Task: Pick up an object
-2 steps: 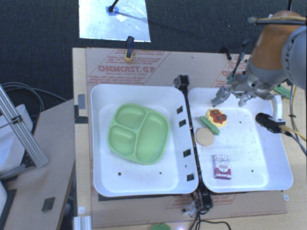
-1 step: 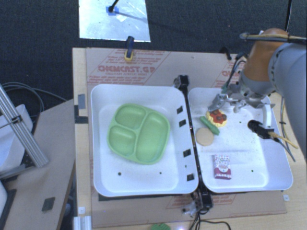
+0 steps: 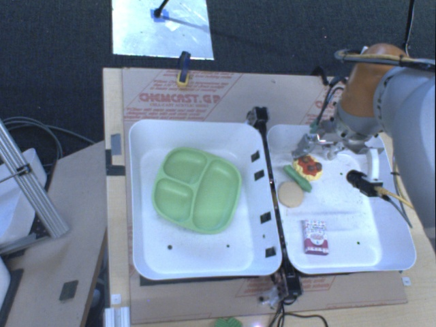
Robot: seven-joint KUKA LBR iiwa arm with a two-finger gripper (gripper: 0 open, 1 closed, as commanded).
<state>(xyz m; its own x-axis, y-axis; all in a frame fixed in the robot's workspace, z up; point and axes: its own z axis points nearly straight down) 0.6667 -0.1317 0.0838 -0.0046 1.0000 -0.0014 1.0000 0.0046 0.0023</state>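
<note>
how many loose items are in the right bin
4: a yellow-and-red toy food by the gripper, a green stick touching it, a tan disc below, a red packet near the front. More may be hidden.

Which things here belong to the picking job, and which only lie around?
Job, by the gripper: yellow-red toy; green stick; round biscuit; red packet; right bin.
Lying about, away from it: green plate; left bin; silver sheet.

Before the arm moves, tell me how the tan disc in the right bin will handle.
The tan disc lies flat and looks thin, so its edge probably offers little grip. Its even round outline suggests it is stiff. Pushed, it should slide rather than roll.
</note>
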